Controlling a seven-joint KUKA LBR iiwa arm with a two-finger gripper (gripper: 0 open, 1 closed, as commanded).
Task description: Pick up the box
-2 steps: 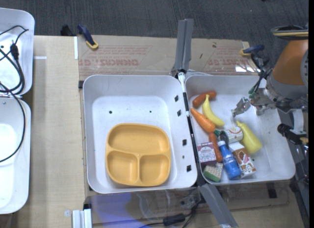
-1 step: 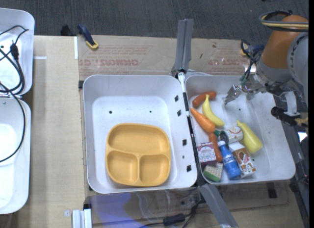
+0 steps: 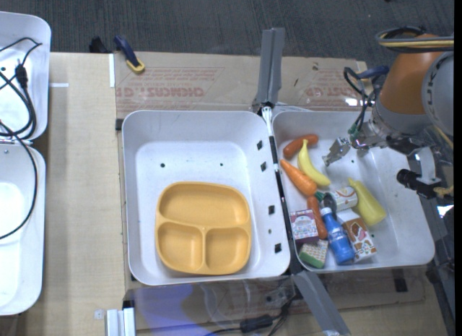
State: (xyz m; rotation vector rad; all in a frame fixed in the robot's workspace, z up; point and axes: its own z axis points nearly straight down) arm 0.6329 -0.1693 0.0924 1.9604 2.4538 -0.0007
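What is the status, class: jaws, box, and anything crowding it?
Gripper hovering in right bin, holding nothing. Box lying at bin's near left, not picked up. Blue bottle and carrot crowd it.

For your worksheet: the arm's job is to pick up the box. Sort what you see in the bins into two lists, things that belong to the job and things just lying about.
Belongs to the job:
- pink box
- brown box
- tool, hovering in the right bin

Just lying about:
- banana
- carrot
- blue bottle
- yellow divided plate in the left bin
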